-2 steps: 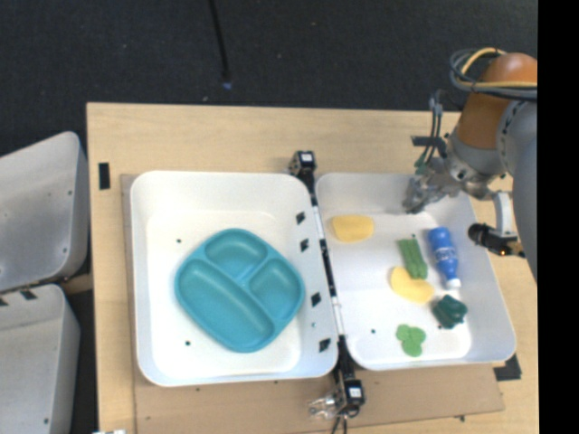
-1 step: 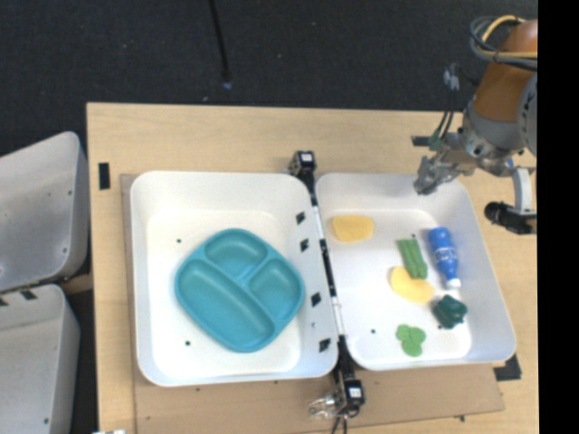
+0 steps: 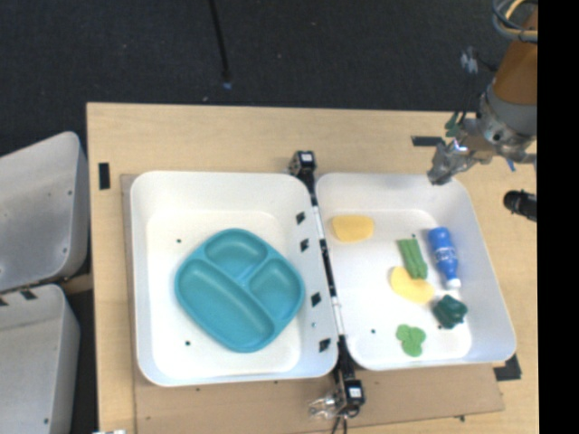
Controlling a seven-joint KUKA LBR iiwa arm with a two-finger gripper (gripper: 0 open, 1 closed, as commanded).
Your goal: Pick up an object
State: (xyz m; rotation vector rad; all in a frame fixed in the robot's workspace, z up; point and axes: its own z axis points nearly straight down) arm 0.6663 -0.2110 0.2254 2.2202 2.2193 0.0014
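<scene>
The gripper [image 3: 443, 168] is seen above the right bin's [image 3: 380, 193] far edge, nothing held; its finger spacing cannot be told. 6 objects are scattered in that bin, including a blue bottle [image 3: 442, 253].

My bench [image 3: 226, 138] is pale wood. Two shallow white bins sit directly on it, side by side and touching along the middle: the left bin [image 3: 149, 269] and the right bin [image 3: 479, 269]. Bare wood shows along the far edge and the left side.
</scene>
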